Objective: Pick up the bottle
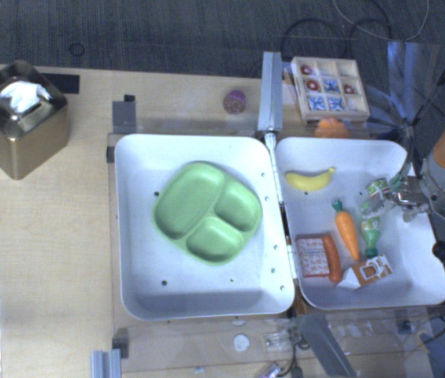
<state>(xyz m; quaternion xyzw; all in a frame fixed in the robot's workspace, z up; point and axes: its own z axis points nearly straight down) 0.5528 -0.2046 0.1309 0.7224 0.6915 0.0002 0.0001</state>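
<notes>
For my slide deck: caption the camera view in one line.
KUKA arm's gripper reaches into the right bin toward a green bottle beside carrot and banana; green plate in left bin.

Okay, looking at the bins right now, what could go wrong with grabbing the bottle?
Two risks, as I judge them.
1. The bottle lies close beside the carrot, with a small carton just below it, so the gripper could nudge or catch a neighbour instead.
2. The bottle is small and looks see-through, with another clear packet near the gripper, so the grab could land on the wrong thing or slip off.
</notes>
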